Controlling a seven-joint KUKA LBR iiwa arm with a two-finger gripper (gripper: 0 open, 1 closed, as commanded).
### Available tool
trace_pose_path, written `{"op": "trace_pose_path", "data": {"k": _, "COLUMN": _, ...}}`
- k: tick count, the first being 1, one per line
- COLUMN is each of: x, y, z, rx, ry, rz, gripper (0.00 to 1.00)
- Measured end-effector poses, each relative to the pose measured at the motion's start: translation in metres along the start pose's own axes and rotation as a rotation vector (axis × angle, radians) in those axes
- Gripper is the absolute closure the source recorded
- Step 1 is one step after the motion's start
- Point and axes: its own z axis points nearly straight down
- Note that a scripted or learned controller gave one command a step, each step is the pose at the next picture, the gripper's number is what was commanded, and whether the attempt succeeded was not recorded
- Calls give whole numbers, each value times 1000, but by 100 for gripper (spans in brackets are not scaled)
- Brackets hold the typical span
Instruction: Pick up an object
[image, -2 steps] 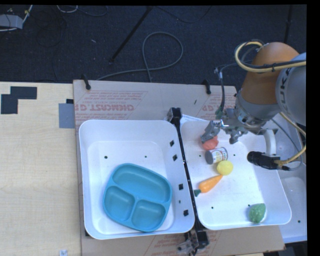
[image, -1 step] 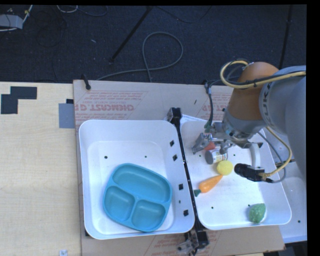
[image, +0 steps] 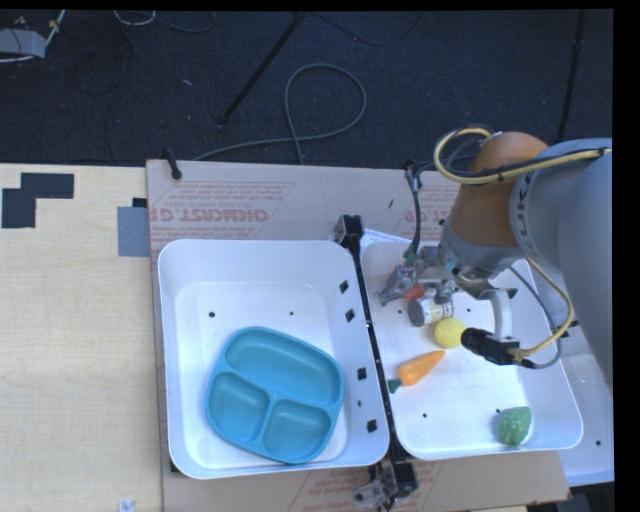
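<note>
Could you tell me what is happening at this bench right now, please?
The arm reaches into the right bin, its claw low near the bin's back by a yellow ball. A toy carrot and a green lump lie further forward. The left bin holds a blue divided tray. I cannot see anything gripped.

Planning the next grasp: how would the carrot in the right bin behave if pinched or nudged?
The carrot looks like smooth plastic, so probably light and rigid. Its tapered shape may let it slip out of a pinch near the tip. Lying flat on the bin floor, it would likely roll or pivot when nudged.
</note>
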Motion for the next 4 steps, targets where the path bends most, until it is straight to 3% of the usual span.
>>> {"op": "trace_pose_path", "data": {"k": 1, "x": -4, "y": -1, "z": -6, "rx": 4, "ry": -6, "rz": 6, "gripper": 100}}
{"op": "trace_pose_path", "data": {"k": 2, "x": 0, "y": -6, "z": -51, "rx": 18, "ry": 3, "rz": 3, "gripper": 100}}
{"op": "trace_pose_path", "data": {"k": 4, "x": -7, "y": -4, "z": -153, "rx": 17, "ry": 2, "rz": 1, "gripper": 100}}
